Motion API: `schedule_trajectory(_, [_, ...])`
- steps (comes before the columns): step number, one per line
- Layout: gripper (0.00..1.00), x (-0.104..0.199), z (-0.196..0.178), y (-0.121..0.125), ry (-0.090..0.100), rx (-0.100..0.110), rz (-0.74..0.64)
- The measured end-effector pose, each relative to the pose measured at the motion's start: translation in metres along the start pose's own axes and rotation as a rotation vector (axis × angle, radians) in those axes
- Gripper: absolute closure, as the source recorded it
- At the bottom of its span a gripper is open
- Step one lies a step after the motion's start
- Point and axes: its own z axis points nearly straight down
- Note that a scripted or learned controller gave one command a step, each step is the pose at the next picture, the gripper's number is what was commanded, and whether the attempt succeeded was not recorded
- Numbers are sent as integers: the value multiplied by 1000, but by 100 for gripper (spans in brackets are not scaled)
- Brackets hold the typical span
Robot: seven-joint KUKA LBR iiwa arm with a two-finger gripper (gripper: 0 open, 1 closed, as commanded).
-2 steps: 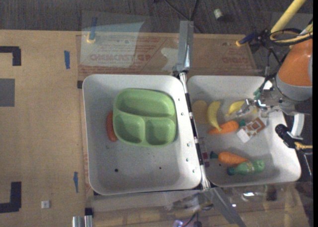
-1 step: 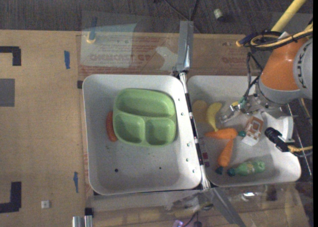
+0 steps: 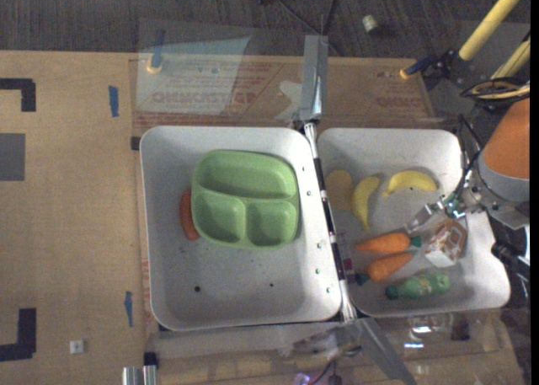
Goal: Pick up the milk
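From my remote station, the arm's gripper (image 3: 438, 213) reaches into the right bin (image 3: 484, 286) from the right, its metal fingers (image 3: 421, 221) angled down toward the bin floor. The milk (image 3: 446, 241), a small white and brown carton, lies tilted on the floor just below and to the right of the fingertips, right beside them. Nothing sits between the fingers that I can make out; whether they are spread or pressed together I cannot tell at this angle.

Left of the carton, two carrots (image 3: 383, 244) lie close, green tops toward it, the upper one nearly reaching the fingertips. A green bottle (image 3: 418, 286) lies on its side just below the carton. Farther up the bin are two yellow banana pieces (image 3: 410, 181) and a pale yellow round piece (image 3: 339, 183), well apart from the milk.

Between the carton and the bin's right wall I see bare white floor. The near wall lies beyond the green bottle.

In the left bin (image 3: 160, 232) a green divided tray (image 3: 246, 198) rests with an orange piece (image 3: 188, 215) against its left edge.
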Motion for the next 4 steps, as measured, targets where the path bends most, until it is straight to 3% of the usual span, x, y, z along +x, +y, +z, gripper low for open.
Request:
schedule_trajectory(1, [0,10,0,-36,-4,-1,-38])
schedule_trajectory(2, [100,5,-12,-36,-15,-8,-31])
schedule_trajectory(3, [100,3,-22,-36,-17,-12,-27])
schedule_trajectory(4, [0,4,-22,-36,-16,-11,-27])
